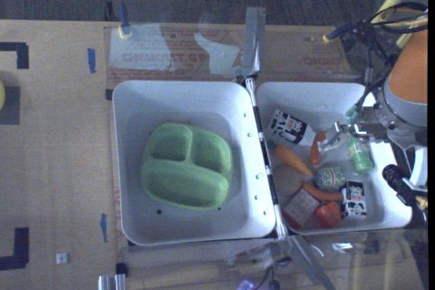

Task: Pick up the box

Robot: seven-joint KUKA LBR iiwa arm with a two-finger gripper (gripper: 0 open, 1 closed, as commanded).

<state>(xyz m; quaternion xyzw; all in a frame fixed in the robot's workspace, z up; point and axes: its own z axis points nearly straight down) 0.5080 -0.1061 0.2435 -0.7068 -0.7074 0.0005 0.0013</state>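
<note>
Camera view puts my claw (338, 137) over the right bin (309, 93); whether it's spread I cannot tell. Box (288, 127) lies near, at upper left. Carrot (293, 159) and bottle (361, 156) crowd close, so I might snag the wrong thing.

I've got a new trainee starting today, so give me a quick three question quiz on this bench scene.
1. True or false: the green divided tray lies in the left bin.
2. The orange carrot lies in which bin? A left, B right, C neither.
3. Fill in: the arm's hand is over the ____ bin.

Key: 1 true. 2 B, the right bin. 3 right.
</note>
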